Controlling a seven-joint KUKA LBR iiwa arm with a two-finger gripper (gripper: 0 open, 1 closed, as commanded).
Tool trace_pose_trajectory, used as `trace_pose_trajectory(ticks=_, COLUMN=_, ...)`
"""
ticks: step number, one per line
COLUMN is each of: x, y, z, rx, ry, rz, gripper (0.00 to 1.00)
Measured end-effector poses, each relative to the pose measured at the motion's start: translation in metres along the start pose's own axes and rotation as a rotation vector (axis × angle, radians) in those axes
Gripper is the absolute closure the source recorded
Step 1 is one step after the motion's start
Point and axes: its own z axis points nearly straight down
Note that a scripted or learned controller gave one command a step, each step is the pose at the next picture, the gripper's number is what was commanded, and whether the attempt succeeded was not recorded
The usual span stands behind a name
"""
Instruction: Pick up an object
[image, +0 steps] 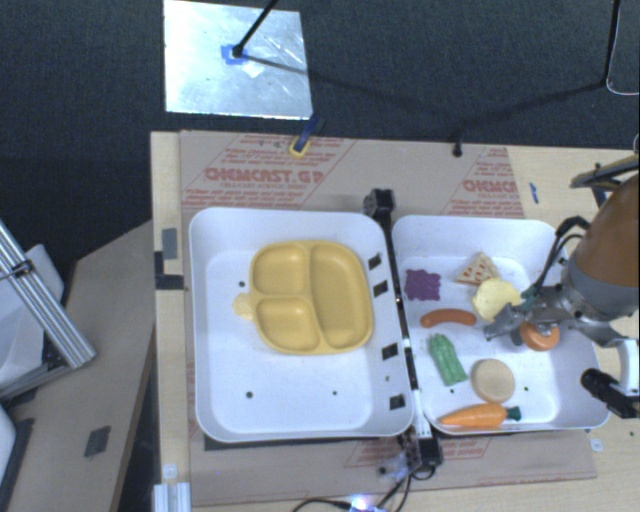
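In the left bin we see a yellow plate with three compartments, lying flat near the middle. Across the divider, the right bin holds the toy food. At its 10 o'clock sits a purple bunch of grapes; just below it lies a reddish sausage, and at 7 o'clock a green pickle. Along the 6 o'clock edge lies an orange carrot, with a round tan bun just above it. Near 12 o'clock rests a tan triangular slice, and just below it a pale yellow lump.

The gripper reaches in from 3 o'clock, its dark tip low between the yellow lump and the bun; we cannot tell how it is set. An orange round piece lies close under the gripper body, partly covered by it.
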Motion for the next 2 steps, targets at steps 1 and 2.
trace_pose_trajectory(ticks=1, x=-0.0006, y=0.0057, z=0.0, rx=-0.02, ry=-0.006, rz=-0.005, gripper=0.0)
trace_pose_trajectory(ticks=2, x=-0.0026, y=0.0062, z=-0.0091, rx=-0.025, ry=-0.011, rz=-0.002, gripper=1.0)
